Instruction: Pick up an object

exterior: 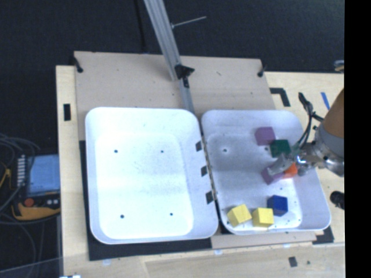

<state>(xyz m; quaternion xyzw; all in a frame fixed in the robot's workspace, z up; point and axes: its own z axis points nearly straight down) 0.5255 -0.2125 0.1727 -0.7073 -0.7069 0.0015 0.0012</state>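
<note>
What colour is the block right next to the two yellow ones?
Blue. The block sits right of the yellow blocks in the right bin, clear in the camera view.

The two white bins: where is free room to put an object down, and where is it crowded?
The left bin has its whole floor bare. In the right bin, the left part is bare. Crowded: its right side, with purple block, green block, gripper, blue block, yellow blocks.

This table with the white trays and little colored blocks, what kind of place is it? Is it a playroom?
Probably not a playroom; it looks like a robot lab or test bench. A robot arm reaches over the right bin, where small blocks like the blue block lie for picking practice, and cables and a control box sit beside the bench.
</note>
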